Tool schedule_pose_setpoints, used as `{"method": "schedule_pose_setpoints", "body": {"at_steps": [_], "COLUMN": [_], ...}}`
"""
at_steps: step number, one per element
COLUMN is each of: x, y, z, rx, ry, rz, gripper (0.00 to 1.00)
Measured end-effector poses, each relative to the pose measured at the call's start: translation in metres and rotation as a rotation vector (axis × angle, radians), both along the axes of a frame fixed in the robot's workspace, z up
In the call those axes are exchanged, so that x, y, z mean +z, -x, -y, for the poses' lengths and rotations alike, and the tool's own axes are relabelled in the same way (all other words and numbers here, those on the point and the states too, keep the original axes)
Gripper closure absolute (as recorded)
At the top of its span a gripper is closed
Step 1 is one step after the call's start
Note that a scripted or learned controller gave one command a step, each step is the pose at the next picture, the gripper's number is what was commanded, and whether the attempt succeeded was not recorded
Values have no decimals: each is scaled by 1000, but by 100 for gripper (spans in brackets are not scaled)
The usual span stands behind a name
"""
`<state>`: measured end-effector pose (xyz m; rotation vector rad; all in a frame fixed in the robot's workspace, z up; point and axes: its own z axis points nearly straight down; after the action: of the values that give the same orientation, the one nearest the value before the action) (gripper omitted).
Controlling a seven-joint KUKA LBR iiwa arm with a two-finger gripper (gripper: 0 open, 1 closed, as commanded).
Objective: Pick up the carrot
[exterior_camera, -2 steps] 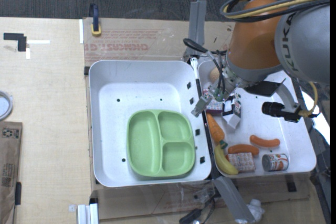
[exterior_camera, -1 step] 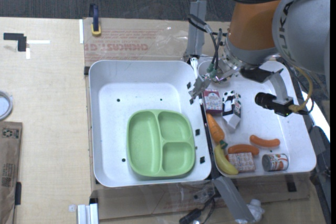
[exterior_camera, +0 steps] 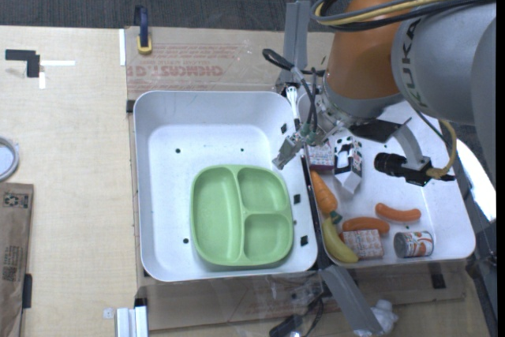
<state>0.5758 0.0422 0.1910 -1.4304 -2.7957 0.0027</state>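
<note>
The carrot (exterior_camera: 323,192) is orange with a green stub at its lower end. It lies in the right bin along the left wall, pointing up towards the gripper. The gripper (exterior_camera: 303,144) hangs over the divider between the two bins, just above the carrot's upper tip. A small red and white packet (exterior_camera: 320,157) sits right under the gripper. Nothing is visibly held.
A green divided plate (exterior_camera: 241,214) lies in the left bin (exterior_camera: 158,170). The right bin (exterior_camera: 454,237) holds a banana (exterior_camera: 338,243), a black and white carton (exterior_camera: 346,162), two sausages (exterior_camera: 398,211), a packet (exterior_camera: 365,243) and a can (exterior_camera: 413,243). The arm covers the right bin's back.
</note>
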Motion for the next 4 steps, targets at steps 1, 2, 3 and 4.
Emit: {"method": "schedule_pose_setpoints", "body": {"at_steps": [1, 2, 3, 4], "x": [1, -98, -88, -56], "y": [53, 60, 59, 64], "z": [81, 152, 152, 229], "rx": [583, 881, 875, 738], "ry": [-1, 2, 1, 0], "rz": [3, 8, 11, 5], "gripper": [0, 0, 100, 100]}}
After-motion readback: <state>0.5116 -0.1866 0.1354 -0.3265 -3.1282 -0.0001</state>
